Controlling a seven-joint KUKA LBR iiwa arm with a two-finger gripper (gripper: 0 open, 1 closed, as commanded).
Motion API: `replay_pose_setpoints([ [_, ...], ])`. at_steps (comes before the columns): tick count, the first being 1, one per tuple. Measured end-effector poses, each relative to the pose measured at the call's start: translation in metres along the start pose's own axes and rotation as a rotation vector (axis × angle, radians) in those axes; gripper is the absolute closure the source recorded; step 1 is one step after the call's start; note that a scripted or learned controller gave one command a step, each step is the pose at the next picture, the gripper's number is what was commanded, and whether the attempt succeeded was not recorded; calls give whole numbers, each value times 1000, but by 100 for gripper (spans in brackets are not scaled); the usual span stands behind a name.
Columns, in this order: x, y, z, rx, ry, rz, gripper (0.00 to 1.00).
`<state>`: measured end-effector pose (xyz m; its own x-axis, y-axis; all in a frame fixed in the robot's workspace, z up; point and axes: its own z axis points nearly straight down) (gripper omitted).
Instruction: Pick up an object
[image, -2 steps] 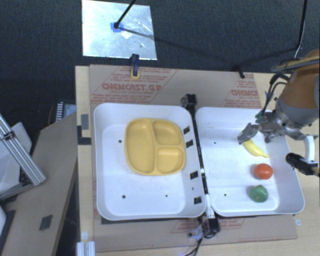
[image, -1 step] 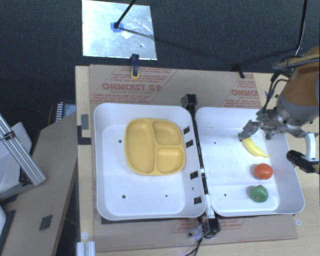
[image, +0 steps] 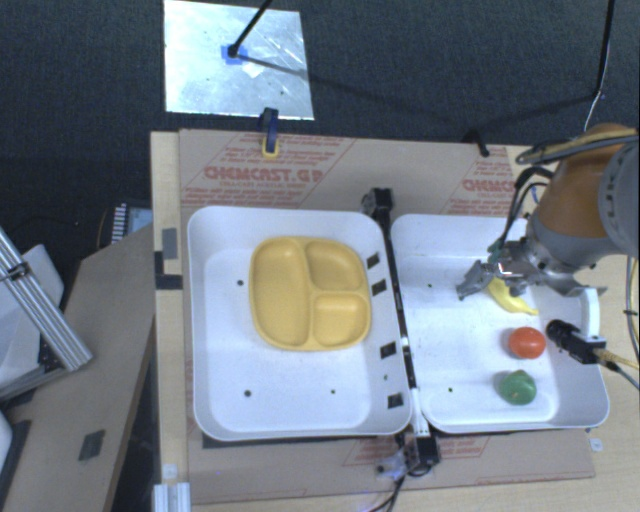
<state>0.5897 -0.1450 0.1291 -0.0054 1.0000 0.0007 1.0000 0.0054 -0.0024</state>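
I see the arm reaching in from the right, low over the right bin. Its jaws sit at the gripper, in the upper middle of this bin, with a yellow banana just under and beside them. The banana touches or nearly touches the metal tips, but I cannot tell if it is between them, and I cannot tell if the jaws are released or clenched. Below the banana, near the right wall, lies a red tomato, and below that a green fruit; the two are close but apart. The left bin holds a yellow tray with three compartments, in its middle. Both bins rest on the tabletop, on a brown board.
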Motion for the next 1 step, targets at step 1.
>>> replay_pose_setpoints([
  [1, 1, 0, 47, 0, 0, 3, 0],
])
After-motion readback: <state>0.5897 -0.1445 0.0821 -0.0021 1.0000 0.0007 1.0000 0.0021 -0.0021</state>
